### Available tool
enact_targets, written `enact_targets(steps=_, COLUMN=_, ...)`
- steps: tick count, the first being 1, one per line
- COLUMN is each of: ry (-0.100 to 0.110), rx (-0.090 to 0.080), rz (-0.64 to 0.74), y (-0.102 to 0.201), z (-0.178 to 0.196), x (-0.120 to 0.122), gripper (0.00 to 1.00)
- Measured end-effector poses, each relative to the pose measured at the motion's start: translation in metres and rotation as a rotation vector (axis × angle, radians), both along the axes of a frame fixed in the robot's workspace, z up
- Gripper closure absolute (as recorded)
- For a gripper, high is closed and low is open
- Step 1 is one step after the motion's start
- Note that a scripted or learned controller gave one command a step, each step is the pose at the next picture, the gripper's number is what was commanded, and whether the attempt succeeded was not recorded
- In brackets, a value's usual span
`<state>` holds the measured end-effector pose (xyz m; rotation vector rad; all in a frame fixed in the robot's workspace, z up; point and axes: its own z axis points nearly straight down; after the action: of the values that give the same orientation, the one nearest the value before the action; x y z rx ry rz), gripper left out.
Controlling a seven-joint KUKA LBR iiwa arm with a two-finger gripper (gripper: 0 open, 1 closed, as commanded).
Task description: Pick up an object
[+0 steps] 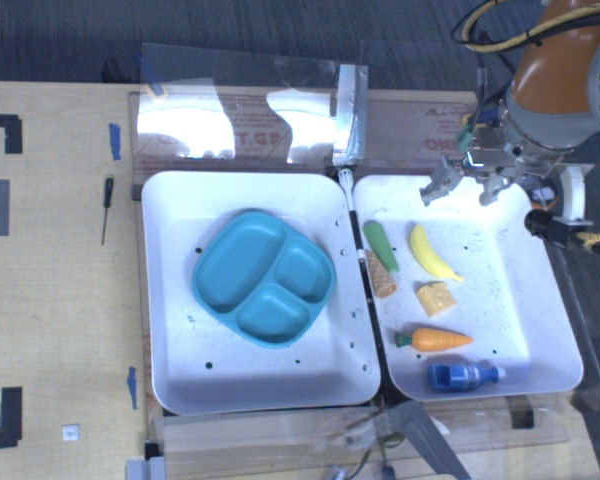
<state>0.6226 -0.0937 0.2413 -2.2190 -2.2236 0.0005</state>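
Hand hovers at upper right of frame, over right bin's far edge, fingers spread wide, holding nothing. Below it, apart: banana, cheese piece, carrot, blue bottle.

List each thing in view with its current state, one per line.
hand: fingers spread open, holding nothing, above the right bin's far edge
blue divided plate: lying flat in the left bin, compartments bare
banana: loose in the right bin
green-topped item: lying beside the divider
cheese wedge: lying flat
carrot: on its side
blue bottle: on its side, near edge
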Motion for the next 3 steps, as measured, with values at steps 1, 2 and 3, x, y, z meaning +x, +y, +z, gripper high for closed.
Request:
enact_targets(steps=1, ry=-0.006, rx=-0.001, rz=0.079, y=0.002, z=-0.141, x=-0.015, gripper=0.0)
enact_targets(steps=2, ry=-0.006, rx=-0.001, rz=0.124, y=-0.014, z=-0.154, x=-0.01, gripper=0.0)
enact_targets(steps=3, ry=-0.014, rx=-0.003, rz=0.122, y=-0.015, z=-0.141, x=-0.008, gripper=1.0)
